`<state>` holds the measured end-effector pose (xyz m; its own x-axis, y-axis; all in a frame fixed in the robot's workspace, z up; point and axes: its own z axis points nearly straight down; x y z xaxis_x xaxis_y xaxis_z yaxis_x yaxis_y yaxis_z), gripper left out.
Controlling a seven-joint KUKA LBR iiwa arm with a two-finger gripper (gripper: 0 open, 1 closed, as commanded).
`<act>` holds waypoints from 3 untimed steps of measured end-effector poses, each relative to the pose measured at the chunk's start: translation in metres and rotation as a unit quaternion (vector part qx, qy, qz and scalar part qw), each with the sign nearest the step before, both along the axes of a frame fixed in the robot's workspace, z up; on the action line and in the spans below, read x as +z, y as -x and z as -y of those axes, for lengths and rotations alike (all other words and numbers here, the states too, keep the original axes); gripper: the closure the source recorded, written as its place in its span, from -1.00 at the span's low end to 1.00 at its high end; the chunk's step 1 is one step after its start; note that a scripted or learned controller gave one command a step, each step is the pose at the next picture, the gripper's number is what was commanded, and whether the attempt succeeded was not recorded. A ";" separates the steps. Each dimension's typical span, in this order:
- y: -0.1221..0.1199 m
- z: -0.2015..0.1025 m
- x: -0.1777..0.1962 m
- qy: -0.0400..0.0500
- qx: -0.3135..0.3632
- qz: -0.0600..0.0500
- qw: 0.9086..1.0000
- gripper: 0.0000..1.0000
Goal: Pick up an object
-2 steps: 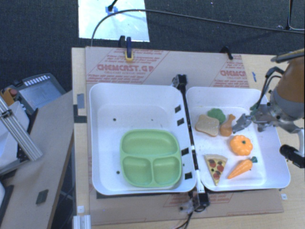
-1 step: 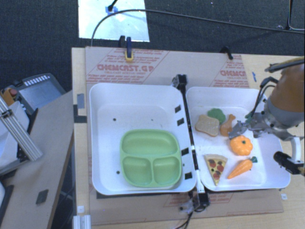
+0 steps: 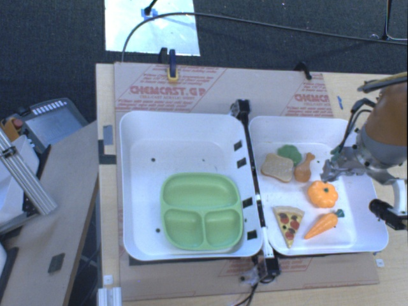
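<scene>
My pincer (image 3: 329, 171) hangs right of centre, grip state unclear; could nudge toy pumpkin (image 3: 322, 194) into carrot (image 3: 322, 224)

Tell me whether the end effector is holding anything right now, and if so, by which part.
It cannot be told. The end effector sits just above the orange pumpkin in the right bin, but nothing visibly sits between its tips.

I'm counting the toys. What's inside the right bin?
The right bin holds bread, a green piece partly behind it, a drumstick, pumpkin, carrot and pizza. The arm hides its far right corner.
</scene>
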<state>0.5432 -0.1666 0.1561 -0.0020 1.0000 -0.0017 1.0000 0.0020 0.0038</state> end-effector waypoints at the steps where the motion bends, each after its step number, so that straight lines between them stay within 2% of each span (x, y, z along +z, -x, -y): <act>1: -0.005 -0.002 0.064 0.000 0.001 0.002 1.000 1.00; 2: -0.006 -0.002 0.045 -0.001 0.000 -0.002 1.000 1.00; 3: -0.016 -0.046 0.052 -0.002 0.003 -0.001 1.000 1.00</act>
<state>0.5587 -0.1207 0.2078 -0.0087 1.0000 0.0014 1.0000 0.0087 0.0027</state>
